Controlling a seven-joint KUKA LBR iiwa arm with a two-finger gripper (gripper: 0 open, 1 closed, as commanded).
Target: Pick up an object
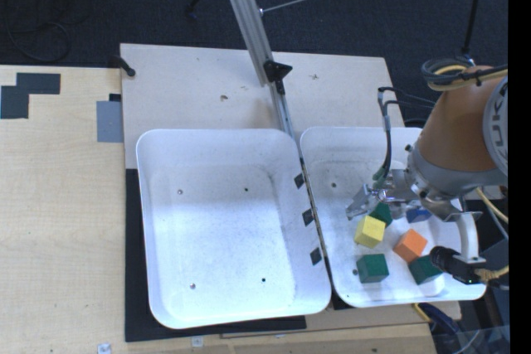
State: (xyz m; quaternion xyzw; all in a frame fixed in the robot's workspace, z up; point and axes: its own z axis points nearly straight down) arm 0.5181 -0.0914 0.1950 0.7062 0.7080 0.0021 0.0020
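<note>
- The arm (465, 128) is reaching in from the right and is hanging over the right bin (332, 153), with the gripper (373, 207) low over the cluster of blocks.
- The gripper is sitting just above and left of the yellow block (370, 231); how far the claw is spread cannot be told here, and no block is visibly lodged in it.
- Judged step: the approach to a grasp is in hand; the pick is not yet done, since all visible blocks are lying on the bin floor.
- The candidate objects are lying in the near right part of the right bin: the yellow block, an orange block (410, 245), a green block (372, 267) nearer the front, a dark green block (424, 269) at the front right, and a blue piece (417, 215) partly hidden under the wrist.
- The next move is likely calling for a short descent centred on one block, then a closure and a straight lift.
- The blocks are lying close together, so a neighbour may be getting nudged or jammed during the descent.
- The divider (307, 203) between the bins is standing well left of the cluster.
- The left bin (166, 170) and the slanted aluminium rail (249, 12) behind are lying outside the working area.
</note>
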